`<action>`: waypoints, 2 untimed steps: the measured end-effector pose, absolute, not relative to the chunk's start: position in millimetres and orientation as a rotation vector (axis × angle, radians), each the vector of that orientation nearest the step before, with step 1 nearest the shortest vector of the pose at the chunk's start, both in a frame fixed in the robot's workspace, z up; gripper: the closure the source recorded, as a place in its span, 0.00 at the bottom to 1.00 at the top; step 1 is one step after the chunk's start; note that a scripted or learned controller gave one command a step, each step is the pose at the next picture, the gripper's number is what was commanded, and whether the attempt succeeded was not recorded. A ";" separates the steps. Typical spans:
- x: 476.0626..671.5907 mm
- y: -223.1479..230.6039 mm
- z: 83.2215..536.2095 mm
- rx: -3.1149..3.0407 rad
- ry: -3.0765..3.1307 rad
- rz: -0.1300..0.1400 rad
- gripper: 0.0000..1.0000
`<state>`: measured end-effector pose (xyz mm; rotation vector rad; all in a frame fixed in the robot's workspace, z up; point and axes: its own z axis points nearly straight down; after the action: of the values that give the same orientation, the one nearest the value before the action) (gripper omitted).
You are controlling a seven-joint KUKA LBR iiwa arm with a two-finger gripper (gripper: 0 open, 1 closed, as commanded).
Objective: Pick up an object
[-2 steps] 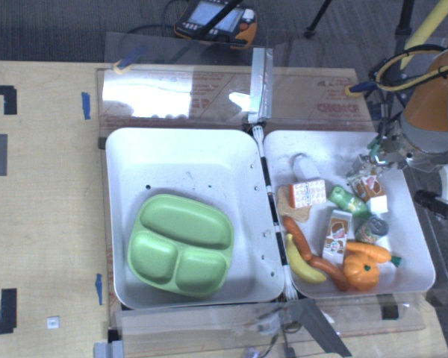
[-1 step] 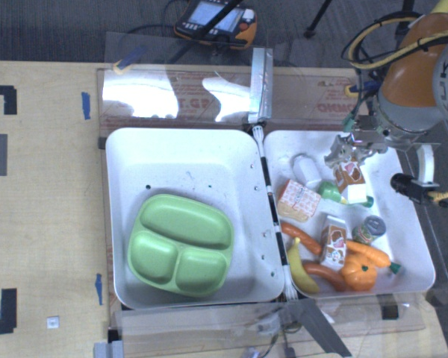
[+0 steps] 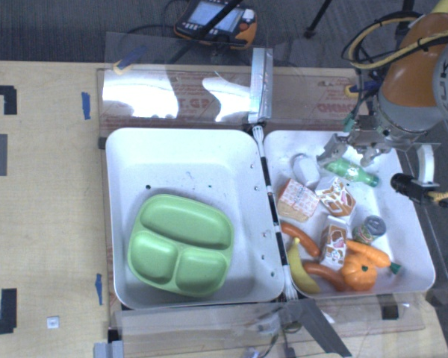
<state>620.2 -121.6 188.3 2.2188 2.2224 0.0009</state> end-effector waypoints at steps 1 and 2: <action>587.4 -128.6 188.1 2.176 2.268 -0.001 0.00; 569.1 -144.5 95.1 2.209 2.228 0.003 0.00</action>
<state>569.1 -144.5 95.1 2.2092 2.2280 0.0026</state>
